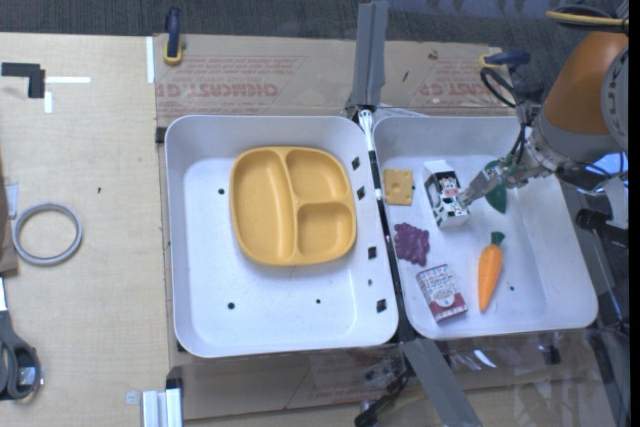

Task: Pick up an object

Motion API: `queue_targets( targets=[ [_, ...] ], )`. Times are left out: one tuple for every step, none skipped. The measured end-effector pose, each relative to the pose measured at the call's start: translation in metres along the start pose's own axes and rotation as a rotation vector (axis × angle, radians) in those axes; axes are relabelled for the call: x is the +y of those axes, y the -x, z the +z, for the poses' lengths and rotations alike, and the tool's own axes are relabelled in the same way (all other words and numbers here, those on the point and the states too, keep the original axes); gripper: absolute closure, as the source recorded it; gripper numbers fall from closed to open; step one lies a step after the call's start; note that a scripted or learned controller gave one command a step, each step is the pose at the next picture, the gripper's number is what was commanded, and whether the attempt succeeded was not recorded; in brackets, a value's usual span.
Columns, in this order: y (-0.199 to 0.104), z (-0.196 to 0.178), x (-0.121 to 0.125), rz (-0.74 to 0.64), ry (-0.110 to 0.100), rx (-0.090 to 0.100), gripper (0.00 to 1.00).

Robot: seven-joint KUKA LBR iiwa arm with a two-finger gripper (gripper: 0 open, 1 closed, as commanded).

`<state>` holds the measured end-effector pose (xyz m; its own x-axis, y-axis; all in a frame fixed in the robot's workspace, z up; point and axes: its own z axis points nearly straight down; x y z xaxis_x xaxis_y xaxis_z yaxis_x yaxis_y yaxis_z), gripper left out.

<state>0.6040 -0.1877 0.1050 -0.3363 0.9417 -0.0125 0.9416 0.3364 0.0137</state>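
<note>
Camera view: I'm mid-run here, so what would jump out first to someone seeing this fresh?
The yellow divided plate lies alone in the left bin, the largest and brightest thing in view. In the right bin, the gripper reaches in beside a small white carton, with an orange carrot, a purple grape bunch, a cracker and a red box around it.

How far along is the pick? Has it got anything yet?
Done: the arm has reached into the right white bin. In hand: the gripper is low beside the small black-and-white carton; a grasp can't be confirmed. Left: closing on something and lifting. The orange toy carrot, purple grape bunch, red box and tan cracker lie on the bin floor.
</note>
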Motion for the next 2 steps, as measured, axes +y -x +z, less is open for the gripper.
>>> queue_targets(
  targets=[
    [0.0012, -0.0090, 0.0013, -0.003, 0.000, -0.005, 1.00],
    [0.0011, -0.0089, 0.0013, -0.003, 0.000, -0.005, 0.00]
  ],
)
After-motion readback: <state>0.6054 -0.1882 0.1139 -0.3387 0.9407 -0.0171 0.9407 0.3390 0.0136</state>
